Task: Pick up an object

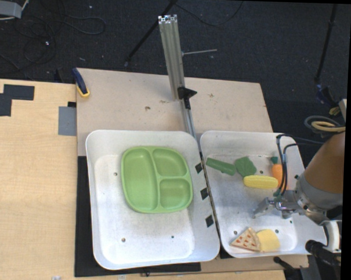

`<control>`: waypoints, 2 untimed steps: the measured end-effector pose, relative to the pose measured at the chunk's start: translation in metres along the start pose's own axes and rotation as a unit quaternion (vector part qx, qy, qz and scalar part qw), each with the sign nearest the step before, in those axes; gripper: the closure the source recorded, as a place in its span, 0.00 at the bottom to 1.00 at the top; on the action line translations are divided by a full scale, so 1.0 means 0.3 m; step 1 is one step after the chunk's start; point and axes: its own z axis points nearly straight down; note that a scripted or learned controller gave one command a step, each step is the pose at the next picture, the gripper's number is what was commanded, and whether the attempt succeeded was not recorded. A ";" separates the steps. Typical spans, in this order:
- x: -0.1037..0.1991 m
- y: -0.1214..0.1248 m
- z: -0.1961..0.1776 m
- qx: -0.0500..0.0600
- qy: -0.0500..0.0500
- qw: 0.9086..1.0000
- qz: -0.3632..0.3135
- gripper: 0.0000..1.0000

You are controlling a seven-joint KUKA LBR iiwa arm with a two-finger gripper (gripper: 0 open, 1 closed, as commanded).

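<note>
While the worktop [223, 104] carried two white bins, the left bin [102, 220] held a green divided plate [157, 180]. The right bin [230, 226] held the pickable pieces — a green leafy toy [232, 167], a yellow corn cob [260, 181], a pizza slice [246, 240]. The gripper [265, 206] hovered between them, fingers narrowly parted, holding nothing.

We are seeing a yellow corn cob [260, 181] lying flat beside a green leafy toy [231, 166] and an orange carrot [276, 170]. A pizza slice [246, 240] is touching a yellow wedge [268, 240] nearer us.
</note>
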 end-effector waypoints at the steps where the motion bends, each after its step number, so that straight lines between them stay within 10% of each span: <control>1: -0.002 0.004 0.011 -0.003 -0.001 1.000 0.000 0.00; 2: 0.000 0.011 -0.027 -0.005 0.001 1.000 0.001 1.00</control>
